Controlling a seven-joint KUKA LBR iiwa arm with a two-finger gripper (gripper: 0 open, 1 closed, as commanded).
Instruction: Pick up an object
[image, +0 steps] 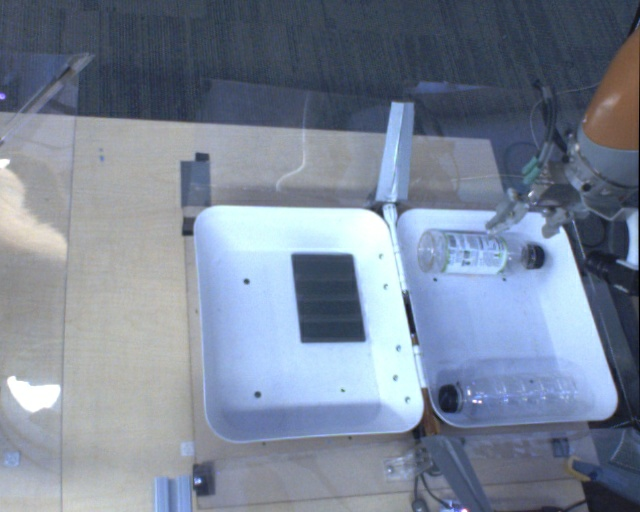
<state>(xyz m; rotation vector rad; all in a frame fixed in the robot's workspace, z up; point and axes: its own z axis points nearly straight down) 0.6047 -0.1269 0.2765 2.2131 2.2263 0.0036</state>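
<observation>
A clear plastic bottle (470, 252) with a white label and a black cap lies on its side at the far end of the right bin (590, 330). A second clear bottle (515, 392) with a black cap lies along that bin's near wall. In the left bin (230, 330) a dark ribbed rectangular block (328, 297) lies flat in the middle. My gripper (527, 220) hangs over the right bin's far right corner, just above the capped end of the labelled bottle. Its fingers (503, 215) are spread open with nothing between them.
A metal divider post (395, 150) rises behind the gap between the two bins. Cables and arm parts crowd the right edge beside the right bin. Wooden bench top (110, 300) stretches to the left of the bins.
</observation>
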